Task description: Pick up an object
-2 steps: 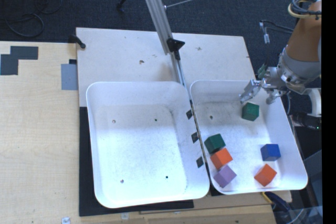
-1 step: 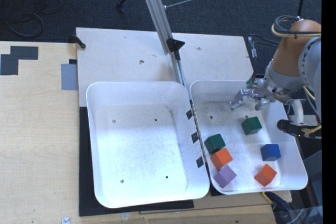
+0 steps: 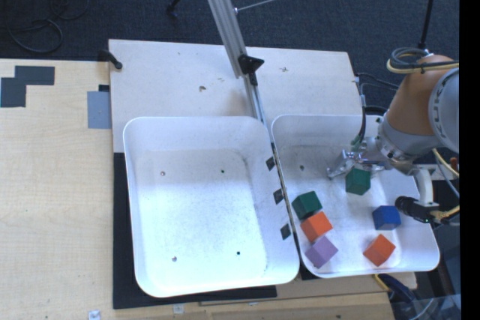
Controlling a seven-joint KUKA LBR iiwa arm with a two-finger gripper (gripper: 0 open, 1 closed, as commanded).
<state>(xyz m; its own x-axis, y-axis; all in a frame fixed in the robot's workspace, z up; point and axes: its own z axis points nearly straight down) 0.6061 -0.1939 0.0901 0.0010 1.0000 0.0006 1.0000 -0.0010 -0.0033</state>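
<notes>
Dark carpet with loose black cables lies behind the work area, and a pale wood surface (image 3: 52, 183) extends along the left side, carrying grey patches near its upper left corner. A white board (image 3: 180, 79) sits behind two shallow white bins placed side by side. The left bin (image 3: 150, 135) shows a bare, lightly speckled floor. A slanted aluminium rail (image 3: 225, 19) runs down from the top of the view to the divide between the bins. The right bin (image 3: 315, 127) contains six blocks. A dark green cube (image 3: 307, 203) lies near the bin's left wall, with an orange cube (image 3: 316, 224) touching it just in front and a purple cube (image 3: 322, 251) just beside that, nearer the front rim. A blue cube (image 3: 386, 217) rests toward the right side, and a second orange cube (image 3: 379, 249) lies in front of it, near the front rim. The grey arm (image 3: 420, 109), with its orange band, enters from the right and bends down over the right bin. Its end effector (image 3: 355, 165) sits over the middle of the bin, and a green block (image 3: 358, 181) is directly beneath the metal fingers, touching or very nearly touching them. Whether the fingers are apart or closed on that block cannot be told from this angle. The green block appears tilted and stands apart from the other five pieces.
</notes>
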